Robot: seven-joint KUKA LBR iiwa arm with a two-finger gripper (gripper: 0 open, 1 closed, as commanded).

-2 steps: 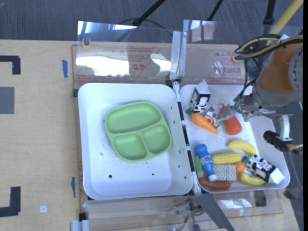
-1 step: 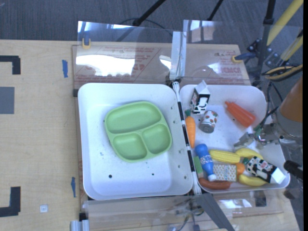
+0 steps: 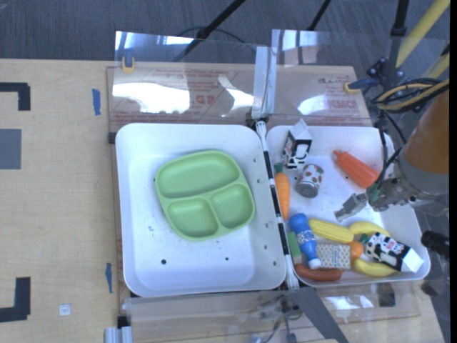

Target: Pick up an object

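The wooden bench [image 3: 57,213] bears 2 white bins [image 3: 136,263] side by side.

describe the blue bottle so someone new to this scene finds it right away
Look in the right-hand white bin, the crowded one, not the one holding the green divided tray. Near that bin's left wall, just below the orange carrot, lies the blue bottle with a white cap and white label. It is the only blue item among yellow, orange and red toy foods.

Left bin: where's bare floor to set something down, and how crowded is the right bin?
In the left bin, bare floor lies below the green divided tray and along its left side. The right bin is crowded at its front, with blue bottle, corn and banana; the gripper hovers mid-bin.
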